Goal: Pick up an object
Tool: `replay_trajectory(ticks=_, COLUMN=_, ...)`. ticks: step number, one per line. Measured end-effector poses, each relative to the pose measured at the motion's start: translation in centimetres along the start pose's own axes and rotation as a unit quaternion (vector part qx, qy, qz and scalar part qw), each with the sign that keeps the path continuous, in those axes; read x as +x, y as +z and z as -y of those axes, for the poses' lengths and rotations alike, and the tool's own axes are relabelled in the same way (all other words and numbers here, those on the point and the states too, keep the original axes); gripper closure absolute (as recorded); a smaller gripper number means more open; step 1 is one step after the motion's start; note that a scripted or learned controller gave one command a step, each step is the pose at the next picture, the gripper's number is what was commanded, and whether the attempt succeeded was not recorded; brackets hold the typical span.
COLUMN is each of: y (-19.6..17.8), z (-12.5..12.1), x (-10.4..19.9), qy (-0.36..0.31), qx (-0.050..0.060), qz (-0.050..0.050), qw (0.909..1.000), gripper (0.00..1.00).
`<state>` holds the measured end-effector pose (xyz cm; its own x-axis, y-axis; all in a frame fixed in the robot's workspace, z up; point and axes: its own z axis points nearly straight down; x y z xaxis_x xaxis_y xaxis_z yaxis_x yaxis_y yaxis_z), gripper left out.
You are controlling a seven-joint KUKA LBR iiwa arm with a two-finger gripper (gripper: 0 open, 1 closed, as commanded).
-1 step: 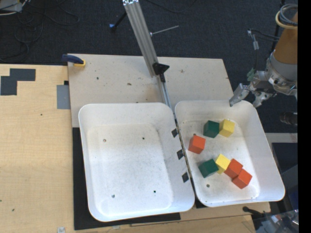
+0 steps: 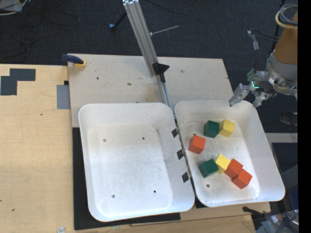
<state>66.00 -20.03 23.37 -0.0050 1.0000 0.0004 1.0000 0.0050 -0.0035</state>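
**Gripper above the right bin's far corner, blocks lying in the bin**

The table [image 2: 121,79] carries two shallow white bins side by side. The left bin [image 2: 92,125] sits at about 8 o'clock from the middle of the view; the right bin [image 2: 265,144] sits at about 4 o'clock, and the two touch along their inner edges. A slanted metal post [image 2: 142,33] runs from 12 o'clock down to the seam between the bins.

The arm [image 2: 286,47] comes in at 3 o'clock, with the gripper [image 2: 248,95] over the right bin's far corner, at about 1 o'clock from that bin's centre. Its fingers look spread apart, with nothing between them.

The blocks all lie in the right bin. Toward 12 o'clock in the bin, a green block [image 2: 211,128] touches a yellow block [image 2: 227,127]. Just below them, toward 9 o'clock, an orange block [image 2: 196,143] stands apart. Toward 6 o'clock, a second green block [image 2: 208,168] touches a second yellow block [image 2: 222,162], which touches a red block [image 2: 233,168]; another red block [image 2: 242,178] lies against that one.

A small blue and yellow clamp [image 2: 73,60] rests at the table's far left corner, at 10 o'clock.
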Motion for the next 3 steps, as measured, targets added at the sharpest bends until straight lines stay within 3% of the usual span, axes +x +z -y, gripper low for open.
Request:
replay_trajectory(ticks=2, y=9.8, z=1.1, x=-0.1, qy=0.003, qx=0.002, qz=-0.001, qw=1.0, gripper=0.0)
replay_trajectory(ticks=3, y=12.1, z=0.9, x=-0.2, qy=0.003, qx=-0.002, qz=0.0, qw=1.0, gripper=0.0)
